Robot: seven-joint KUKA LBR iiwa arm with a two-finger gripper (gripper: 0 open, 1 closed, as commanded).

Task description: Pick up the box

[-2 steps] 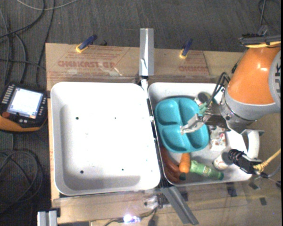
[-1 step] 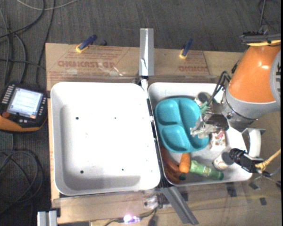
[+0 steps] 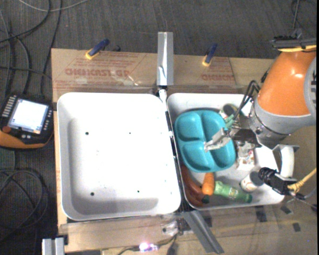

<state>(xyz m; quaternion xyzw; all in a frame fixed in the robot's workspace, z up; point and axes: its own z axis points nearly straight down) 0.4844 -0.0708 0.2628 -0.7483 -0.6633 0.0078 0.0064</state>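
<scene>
A small white box with printed sides (image 3: 246, 156) lies in the right bin (image 3: 202, 101), at the right edge of a teal divided dish (image 3: 202, 139) and partly hidden under the arm. My gripper (image 3: 218, 140) hangs over the right half of the teal dish, just left of the box. Nothing is visibly held. The grey and orange arm (image 3: 286, 92) covers the bin's right side.
Along the right bin's front wall lie a green bottle (image 3: 231, 191), an orange carrot-like piece (image 3: 208, 184) and a brown curved item (image 3: 191, 187). A white cup shape (image 3: 249, 182) sits at the front right. The left bin (image 3: 117, 102) adjoins on the left.
</scene>
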